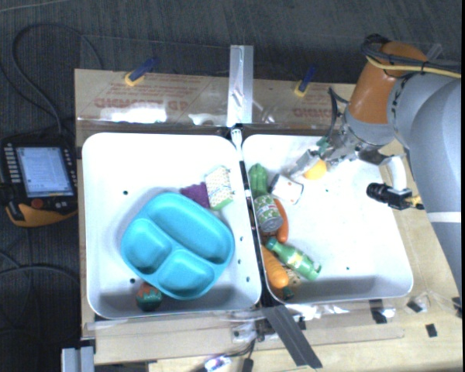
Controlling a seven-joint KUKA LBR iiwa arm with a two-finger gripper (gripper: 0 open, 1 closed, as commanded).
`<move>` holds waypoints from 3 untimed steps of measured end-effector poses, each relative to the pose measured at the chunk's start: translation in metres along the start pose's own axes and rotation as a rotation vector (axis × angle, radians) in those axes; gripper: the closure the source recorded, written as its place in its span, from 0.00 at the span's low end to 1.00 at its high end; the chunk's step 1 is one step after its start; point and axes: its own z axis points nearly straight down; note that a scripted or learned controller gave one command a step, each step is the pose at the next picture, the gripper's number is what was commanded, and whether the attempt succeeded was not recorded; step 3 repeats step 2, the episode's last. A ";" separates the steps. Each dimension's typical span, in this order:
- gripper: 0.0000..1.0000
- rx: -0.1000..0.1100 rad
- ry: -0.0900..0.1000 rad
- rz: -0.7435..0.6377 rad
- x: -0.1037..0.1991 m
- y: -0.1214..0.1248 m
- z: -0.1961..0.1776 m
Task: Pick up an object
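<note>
Several small toys crowd the right bin's (372, 231) left wall: a green bottle (293, 257) over an orange carrot (273, 270), then a jar (268, 210) and a green pepper (257, 178). Farther back, a yellow piece (315, 170) lies just beside the pincer (323, 155); whether it is wide or narrow I cannot tell. That piece looks light, hard and slippery, best pinched across its middle.
</note>
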 end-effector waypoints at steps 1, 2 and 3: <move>1.00 -0.003 -0.002 -0.001 0.000 0.002 -0.011; 1.00 0.005 0.005 -0.076 0.121 0.027 -0.103; 1.00 0.005 0.005 -0.076 0.121 0.027 -0.103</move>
